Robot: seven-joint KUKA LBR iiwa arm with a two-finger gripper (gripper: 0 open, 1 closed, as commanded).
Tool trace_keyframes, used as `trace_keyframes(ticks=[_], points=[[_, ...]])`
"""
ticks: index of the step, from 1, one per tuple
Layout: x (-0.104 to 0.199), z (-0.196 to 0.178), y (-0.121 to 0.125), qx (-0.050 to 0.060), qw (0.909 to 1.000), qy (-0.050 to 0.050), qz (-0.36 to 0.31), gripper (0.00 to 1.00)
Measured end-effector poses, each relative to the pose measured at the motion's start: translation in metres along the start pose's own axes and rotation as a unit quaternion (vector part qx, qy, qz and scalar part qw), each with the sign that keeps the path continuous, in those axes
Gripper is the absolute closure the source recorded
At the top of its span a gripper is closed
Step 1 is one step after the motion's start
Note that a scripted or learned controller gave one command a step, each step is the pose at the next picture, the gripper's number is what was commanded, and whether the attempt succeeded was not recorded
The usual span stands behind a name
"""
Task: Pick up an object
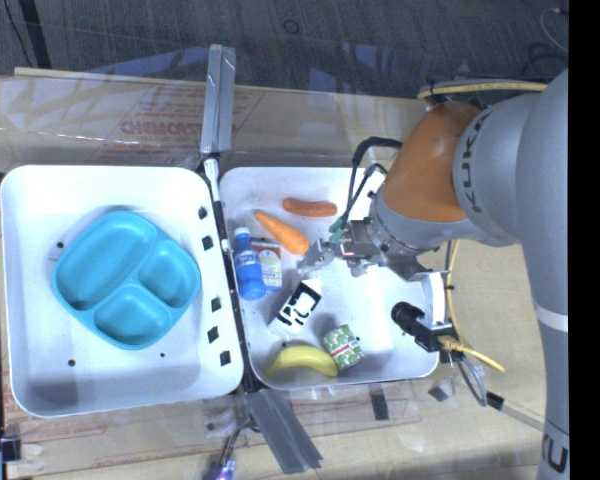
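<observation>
The right bin (400, 183) holds several items. A reddish sausage (310, 207) lies near its back wall, with an orange carrot (282, 231) just in front of it. A blue bottle (248, 265) and a small carton (270, 266) lie along the left wall. A black-and-white box (298, 305) sits mid-bin, and a banana (302, 360) and a green can (343, 347) lie at the front. My gripper (330, 251) hovers just right of the carrot and above the black-and-white box, and I see nothing held in it.
The left bin (20, 298) holds a blue sectioned tray (128, 276). A metal divider (218, 98) runs between the bins. The arm's grey and orange body (450, 178) covers the right bin's right side, and a black part (412, 322) with cables hangs near the front right corner.
</observation>
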State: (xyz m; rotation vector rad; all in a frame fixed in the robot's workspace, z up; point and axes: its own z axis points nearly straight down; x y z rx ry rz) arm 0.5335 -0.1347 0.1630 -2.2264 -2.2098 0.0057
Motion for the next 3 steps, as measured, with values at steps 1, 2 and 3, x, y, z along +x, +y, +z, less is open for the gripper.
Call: trace_keyframes(ticks=[1,2,3], points=[[0.013,0.063,0.069,-0.008,0.9994,-0.002,-0.034,0.00],[0.016,0.052,0.070,-0.009,0.9993,0.000,-0.037,1.00],[0.043,-0.118,0.100,-0.003,0.9981,-0.001,-0.061,1.00]])
